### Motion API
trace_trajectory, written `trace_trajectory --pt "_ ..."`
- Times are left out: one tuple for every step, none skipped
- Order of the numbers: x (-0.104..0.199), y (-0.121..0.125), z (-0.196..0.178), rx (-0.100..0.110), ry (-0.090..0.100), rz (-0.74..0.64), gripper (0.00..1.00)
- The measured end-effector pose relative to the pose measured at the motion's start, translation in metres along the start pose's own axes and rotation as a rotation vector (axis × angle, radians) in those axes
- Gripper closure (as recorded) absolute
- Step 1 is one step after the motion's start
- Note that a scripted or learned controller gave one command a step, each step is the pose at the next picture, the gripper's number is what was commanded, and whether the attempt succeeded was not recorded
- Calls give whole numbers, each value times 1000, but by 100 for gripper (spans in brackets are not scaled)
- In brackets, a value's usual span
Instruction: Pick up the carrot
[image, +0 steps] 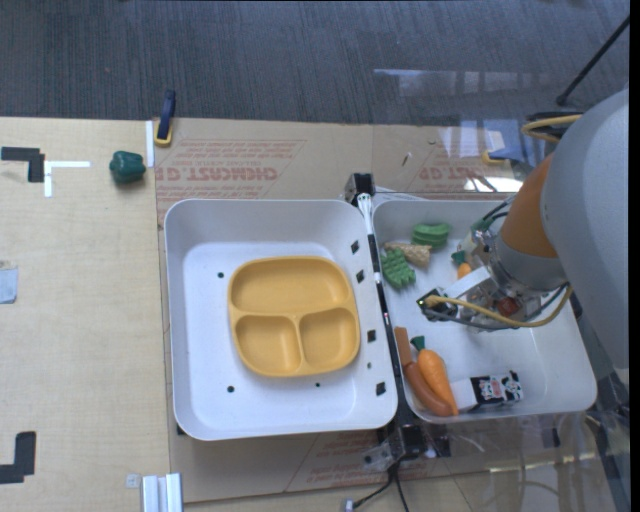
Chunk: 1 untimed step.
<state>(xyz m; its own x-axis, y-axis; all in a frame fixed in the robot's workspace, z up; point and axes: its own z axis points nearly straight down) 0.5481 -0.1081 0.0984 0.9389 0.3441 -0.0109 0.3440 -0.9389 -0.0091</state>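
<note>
The carrot (433, 376), orange with a small green top, lies in the right bin (560, 350) near its front left corner, next to a reddish-brown piece (412, 383) along the bin's left wall. My gripper (497, 300) hangs over the middle of the right bin, up and to the right of the carrot and apart from it. The wrist covers its tips.
At the right bin's back are a green slice (432, 233), a knobbly green piece (398, 268), a beige bit (416, 253) and a small orange bit (463, 268). A black-and-white carton (496, 388) lies right of the carrot. The left bin (195, 350) holds a yellow divided plate (294, 314).
</note>
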Motion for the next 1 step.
trace_trajectory --pt "0 0 0 0 0 0 0"
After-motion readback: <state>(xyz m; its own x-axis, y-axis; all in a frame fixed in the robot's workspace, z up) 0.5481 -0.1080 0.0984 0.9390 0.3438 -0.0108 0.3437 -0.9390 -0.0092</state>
